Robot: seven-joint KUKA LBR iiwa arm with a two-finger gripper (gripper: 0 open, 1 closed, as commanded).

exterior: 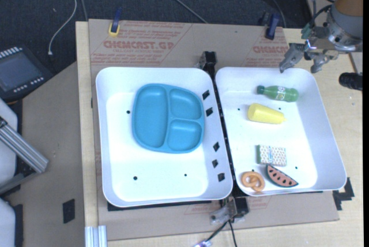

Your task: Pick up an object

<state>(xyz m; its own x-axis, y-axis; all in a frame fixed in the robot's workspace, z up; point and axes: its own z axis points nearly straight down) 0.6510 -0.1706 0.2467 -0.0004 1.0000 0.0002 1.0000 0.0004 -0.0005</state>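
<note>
We see the gripper above the right white bin's far rim — fingers spread, empty; small green plastic bottle unlifted.

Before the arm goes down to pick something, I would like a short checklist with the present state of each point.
1. Gripper fingers spread apart: ok.
2. Gripper holds nothing: ok.
3. Gripper above a target: not ok, it hangs over the right white bin's far rim.
4. Green plastic bottle and yellow block lie apart: ok.
5. Patterned square, watermelon slice and pretzel crowded: not ok.
6. Blue divided plate alone in left bin: ok.
</note>
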